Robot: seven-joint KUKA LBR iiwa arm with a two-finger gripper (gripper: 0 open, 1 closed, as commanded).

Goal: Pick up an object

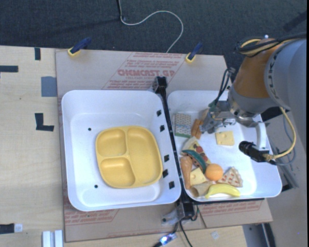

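Note:
My gripper (208, 122) hangs low over the upper middle of the right bin (265, 181), under the arm's orange band. Just left of it lies a small orange-brown piece (196, 128), and a grey checkered cracker (182, 122) sits further left by the bin wall. A yellow cheese slice (225, 138) lies just to the right of the gripper. At the front of the bin are an orange (213, 172), a banana (222, 191), a waffle-like wedge (232, 177), a cheese wedge (197, 177) and a brown bread stick (186, 170).
The left bin (77, 112) holds a yellow divided plate (127, 156). A black divider (167, 133) runs between the bins. A black cable connector (250, 150) hangs over the right bin's right side. A white cable (154, 17) loops behind the bench.

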